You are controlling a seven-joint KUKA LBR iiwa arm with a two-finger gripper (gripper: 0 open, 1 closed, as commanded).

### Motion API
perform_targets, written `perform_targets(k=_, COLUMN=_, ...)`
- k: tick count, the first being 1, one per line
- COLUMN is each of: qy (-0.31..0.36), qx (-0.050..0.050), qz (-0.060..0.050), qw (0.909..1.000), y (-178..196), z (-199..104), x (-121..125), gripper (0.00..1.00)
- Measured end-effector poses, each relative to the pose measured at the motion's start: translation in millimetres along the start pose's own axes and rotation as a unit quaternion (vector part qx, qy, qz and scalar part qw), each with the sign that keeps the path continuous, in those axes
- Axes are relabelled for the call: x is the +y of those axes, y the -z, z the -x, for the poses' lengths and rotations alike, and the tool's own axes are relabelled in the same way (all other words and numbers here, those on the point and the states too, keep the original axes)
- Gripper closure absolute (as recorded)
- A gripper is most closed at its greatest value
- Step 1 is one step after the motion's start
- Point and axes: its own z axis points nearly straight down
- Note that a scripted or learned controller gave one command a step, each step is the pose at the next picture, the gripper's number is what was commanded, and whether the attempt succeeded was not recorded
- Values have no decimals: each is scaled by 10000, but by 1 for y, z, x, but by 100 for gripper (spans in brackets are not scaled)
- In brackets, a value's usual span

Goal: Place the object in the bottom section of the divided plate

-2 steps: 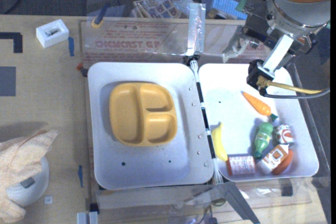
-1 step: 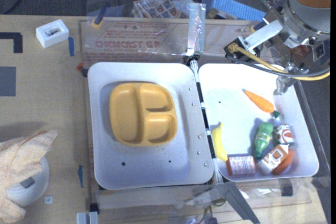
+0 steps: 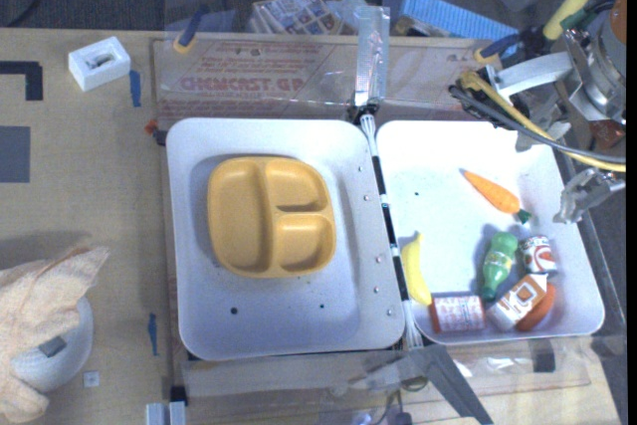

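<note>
Wooden counter, cluttered floor beyond: boxes, cables, a blue ridged sheet. Clear plastic panel standing behind the bins, red lettering on it too blurred to read.

Two shallow white bins side by side, rounded corners. Left bin carrying one yellow divided plate, matte plastic, three sections: one large on the view's left, two smaller on the right. All three sections bare.

Right bin carrying six-odd small items, clustered toward its near right corner: one carrot lying apart toward the middle, one banana against the left wall, one green bottle, one red-labelled can on its side, one small can, one carton overlapping something orange-red underneath, mostly hidden, can't identify.

Arm cut off at the right edge, wrapped in yellow and black cabling. End effector over the right bin's right rim, near nothing; open or closed: can't tell, too small and partly cropped.

One crumpled beige cloth over a grey bowl, bottom left. One small white box top left.
</note>
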Motion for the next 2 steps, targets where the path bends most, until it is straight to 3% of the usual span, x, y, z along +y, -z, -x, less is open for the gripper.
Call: perform_targets(k=2, qy=64, qx=-2, qz=6, qw=10000, y=2, z=16, x=83, gripper=0)
